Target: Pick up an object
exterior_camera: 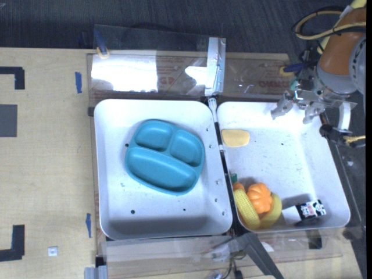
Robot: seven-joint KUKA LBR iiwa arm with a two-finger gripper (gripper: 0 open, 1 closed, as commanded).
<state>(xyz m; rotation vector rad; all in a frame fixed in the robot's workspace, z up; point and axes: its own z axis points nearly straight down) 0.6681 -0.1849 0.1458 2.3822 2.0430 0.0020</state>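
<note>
Gripper (296,104) of the grey arm with the orange band hangs at the far right corner of the right-hand white bin (334,173), just over its back rim, with its two metal fingers spread apart and nothing between them.

Taking that right-hand bin as the landmark: a flat pale yellow wafer-shaped piece (235,137) lies on the floor in its far left part, beside the divider between the bins. In its near left corner sits a small orange plastic pumpkin (260,196), touching a yellow plastic corn cob (246,209) that runs roughly from far to near along the left wall, with what looks like a yellow curved piece behind the pumpkin. A small black and white block (311,210) rests near its front right corner. Left of the landmark, the other white bin holds a turquoise divided plastic plate (164,156).

No target is fixed by the task. The pale yellow piece looks nearest, lying to the left of the gripper and a little toward the front, its long axis running left to right. I judge the fingers should straddle its short width, though being so flat it may slip.
</note>
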